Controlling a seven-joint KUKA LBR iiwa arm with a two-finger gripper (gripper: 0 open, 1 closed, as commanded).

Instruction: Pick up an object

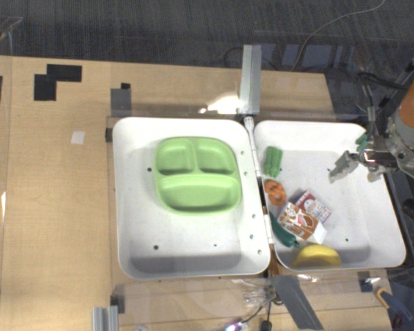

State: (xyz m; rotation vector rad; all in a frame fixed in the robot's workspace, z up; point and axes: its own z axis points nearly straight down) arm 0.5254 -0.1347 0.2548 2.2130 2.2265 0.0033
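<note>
Gripper (355,164) hovers over bare floor of the right bin (372,216), fingers spread, grasping nothing. All targets lie left of it and nearer the camera, along the divider wall: green block (272,161), orange item (274,192), snack packet (304,218), banana (317,256). My pick: the packet, least crowded; descend vertically, straddle it, avoid the wall. Left bin (134,205) holds a green divided plate (196,174).

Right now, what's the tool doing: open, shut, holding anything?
Tool: open, nothing between its fingers, hovering over the right bin near its far right side, apart from the objects along the bin's left edge.
</note>
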